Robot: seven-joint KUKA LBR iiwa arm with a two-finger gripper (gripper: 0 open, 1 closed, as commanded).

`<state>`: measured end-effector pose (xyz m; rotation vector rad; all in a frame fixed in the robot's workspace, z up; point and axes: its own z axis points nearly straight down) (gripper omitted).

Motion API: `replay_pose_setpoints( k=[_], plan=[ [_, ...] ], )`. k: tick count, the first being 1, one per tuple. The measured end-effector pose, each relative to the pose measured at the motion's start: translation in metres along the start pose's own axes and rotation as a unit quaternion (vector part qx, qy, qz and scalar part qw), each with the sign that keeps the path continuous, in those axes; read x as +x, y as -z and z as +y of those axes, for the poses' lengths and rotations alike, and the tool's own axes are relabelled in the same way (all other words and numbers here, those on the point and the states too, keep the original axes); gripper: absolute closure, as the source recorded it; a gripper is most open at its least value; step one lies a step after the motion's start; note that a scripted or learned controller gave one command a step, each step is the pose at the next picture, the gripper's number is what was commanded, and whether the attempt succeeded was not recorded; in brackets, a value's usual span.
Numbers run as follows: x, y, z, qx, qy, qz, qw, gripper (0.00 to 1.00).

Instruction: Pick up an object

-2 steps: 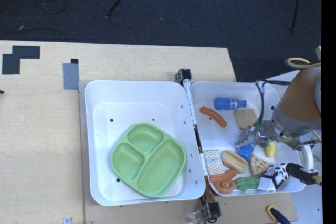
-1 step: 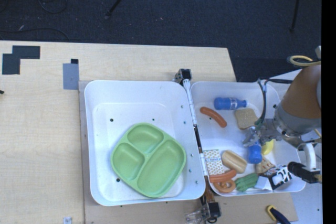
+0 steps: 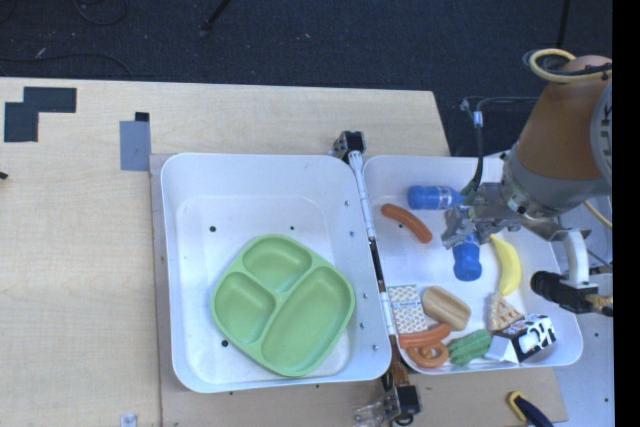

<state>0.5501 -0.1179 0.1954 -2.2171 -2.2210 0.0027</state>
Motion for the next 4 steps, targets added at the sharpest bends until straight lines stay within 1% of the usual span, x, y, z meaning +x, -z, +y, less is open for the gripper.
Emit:
replay_pose_setpoints(
  k=[1,2,3,4],
  plan=[
    [0.052,0.05,-0.007,0.0,0.0,0.0,1.0,1.0],
    [0.043,0.07,-0.048,0.001,-0.001,0.0,1.0,1.0],
    [0.133,0.069,-0.075,0.001,0.0,-0.001,1.0,1.0],
    [0.175,0.066,-0.075,0.002,0.0,-0.001,1.0,1.0]
  ],
)
